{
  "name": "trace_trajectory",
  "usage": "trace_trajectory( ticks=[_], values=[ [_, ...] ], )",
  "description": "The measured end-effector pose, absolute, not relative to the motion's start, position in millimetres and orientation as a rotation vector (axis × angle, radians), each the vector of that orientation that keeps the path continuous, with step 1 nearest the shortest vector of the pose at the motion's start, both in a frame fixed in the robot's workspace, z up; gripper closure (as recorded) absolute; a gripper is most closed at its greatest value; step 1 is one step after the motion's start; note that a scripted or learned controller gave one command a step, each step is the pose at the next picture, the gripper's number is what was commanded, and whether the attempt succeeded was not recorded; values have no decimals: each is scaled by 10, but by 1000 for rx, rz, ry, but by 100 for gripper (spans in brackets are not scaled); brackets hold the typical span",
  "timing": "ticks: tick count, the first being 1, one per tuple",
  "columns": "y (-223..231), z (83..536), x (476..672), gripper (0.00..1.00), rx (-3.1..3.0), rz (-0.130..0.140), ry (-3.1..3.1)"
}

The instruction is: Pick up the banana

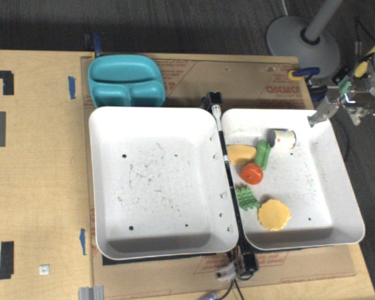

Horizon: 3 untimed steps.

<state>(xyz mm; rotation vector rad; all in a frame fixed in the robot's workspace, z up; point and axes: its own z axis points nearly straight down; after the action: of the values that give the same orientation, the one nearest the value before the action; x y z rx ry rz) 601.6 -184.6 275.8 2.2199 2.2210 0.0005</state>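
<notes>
The banana (240,153) is a short yellow piece lying in the right bin (337,186), close to the bin's left wall. A green vegetable (263,153) rests against its right end and a red tomato (252,174) sits just below it. My gripper (319,116) hangs over the far right corner of that bin, well to the right of the banana and apart from it. Nothing is visible in its grasp.
The right bin also holds a white and grey can (281,138), a green leafy piece (245,197) and a round yellow disc (274,214). The left bin (156,180) adjoins it. Behind the left bin stands a teal tray (126,80). A grey stand base (300,39) is at the back right.
</notes>
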Motion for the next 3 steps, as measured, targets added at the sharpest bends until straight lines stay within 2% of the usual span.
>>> trace_trajectory(
  ticks=[1, 2, 3],
  values=[
    [-1573, 2027, 5144, 0, 2231, -1, 2214],
    [-1113, 851, 4911, 0, 1913, 2, 2491],
    [-195, 1848, 5068, 0, 2001, 2, 2421]
  ],
)
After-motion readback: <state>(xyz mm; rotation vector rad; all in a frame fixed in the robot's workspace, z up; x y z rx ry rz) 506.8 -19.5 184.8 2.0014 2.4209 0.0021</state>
